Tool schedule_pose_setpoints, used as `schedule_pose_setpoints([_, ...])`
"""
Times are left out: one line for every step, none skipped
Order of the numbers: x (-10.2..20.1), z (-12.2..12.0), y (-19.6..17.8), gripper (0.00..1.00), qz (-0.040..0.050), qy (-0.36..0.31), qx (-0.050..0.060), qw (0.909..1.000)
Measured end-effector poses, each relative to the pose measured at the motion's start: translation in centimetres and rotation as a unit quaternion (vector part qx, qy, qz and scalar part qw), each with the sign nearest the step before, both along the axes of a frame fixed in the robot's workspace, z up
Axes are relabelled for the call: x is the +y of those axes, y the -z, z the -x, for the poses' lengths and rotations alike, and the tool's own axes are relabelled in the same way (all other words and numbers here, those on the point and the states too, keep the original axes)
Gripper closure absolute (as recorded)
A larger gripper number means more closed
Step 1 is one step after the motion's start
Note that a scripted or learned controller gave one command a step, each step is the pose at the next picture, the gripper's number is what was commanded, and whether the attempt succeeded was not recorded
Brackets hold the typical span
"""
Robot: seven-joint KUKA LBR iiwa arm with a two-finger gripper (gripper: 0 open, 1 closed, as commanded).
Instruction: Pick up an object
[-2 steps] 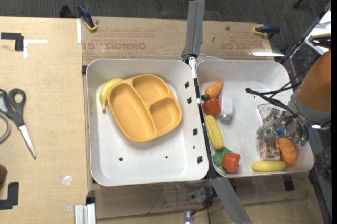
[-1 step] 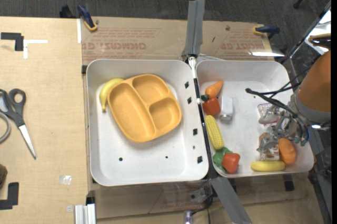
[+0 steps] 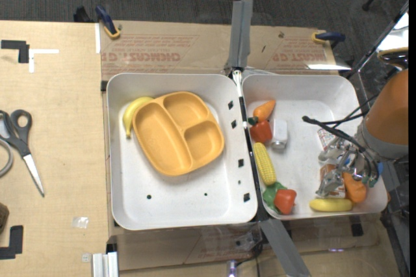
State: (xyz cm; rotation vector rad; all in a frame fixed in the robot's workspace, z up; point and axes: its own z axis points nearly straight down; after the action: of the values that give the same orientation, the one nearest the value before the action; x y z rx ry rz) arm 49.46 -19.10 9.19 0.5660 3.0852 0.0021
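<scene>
At the near edge of the right bin [image 3: 296, 84], closest to the camera, a small yellow banana [image 3: 330, 205] lies flat along the rim, smooth and curved. Just above it the gripper [image 3: 331, 181] hangs low over the bin's right corner, a tangle of metal links and black cable — whether its fingers are spread or closed cannot be made out. An orange carrot-shaped piece [image 3: 355, 186] sits right beside it, touching or nearly touching the metal; whether it is gripped cannot be told. A crumpled white and red packet [image 3: 327, 139] lies just behind.

Along the bin's left wall runs a row of glossy plastic food: an orange carrot [image 3: 264, 109] at the far end, a red pepper [image 3: 261, 131] next to it, a knobbly yellow corn cob [image 3: 264, 163], then a red and green pepper [image 3: 281, 197] at the near corner. A small silvery can [image 3: 279, 134] rests on its side by the red pepper.

The left bin [image 3: 175, 207] — shallow, white, with rounded corners — holds one orange-yellow plate [image 3: 175, 132] divided into three compartments, tilted diagonally, and a second banana [image 3: 132, 114] curving against its far left rim.

On the pale wooden bench [image 3: 49, 139] to the left lies one pair of grey-handled scissors [image 3: 23, 145]. Two blue clamps [image 3: 107, 22] pin brown cardboard behind the bins.
</scene>
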Motion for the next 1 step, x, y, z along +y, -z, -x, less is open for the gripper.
schedule_pose_setpoints([0.01, -0.32, -0.81, 1.0, 0.0009, -0.002, -0.004, 1.0])
